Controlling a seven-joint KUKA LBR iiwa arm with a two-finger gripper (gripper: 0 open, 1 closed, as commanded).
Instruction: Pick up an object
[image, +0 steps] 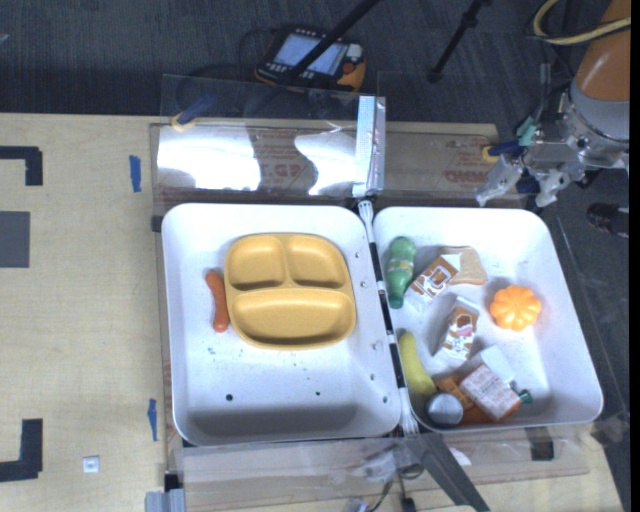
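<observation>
Gripper (522, 183) position: above the far right corner of the right bin (570, 300), outside the rim, at the end of the grey arm with the orange band (603, 70). Whether it is parted or closed cannot be told at this scale; nothing is seen between its tips.

Left bin (190, 300) contents: a yellow divided tray (289, 289) with three compartments, lying flat near the centre, and an orange carrot-shaped toy (218, 300) just beside the tray's left edge.

Right bin contents: a green bottle-shaped toy (400, 268) near the dividing wall; a small carton (437, 278) touching a tan bread-like piece (468, 265); an orange pumpkin (515, 307) toward the right side, apart from the others; a second small carton (459, 332) near the centre; a yellow banana (416, 364) along the left wall; a red and white packet (490, 390) and a round grey-blue item (445, 408) at the near edge.

All objects lie in the bins, well apart from the gripper.
</observation>
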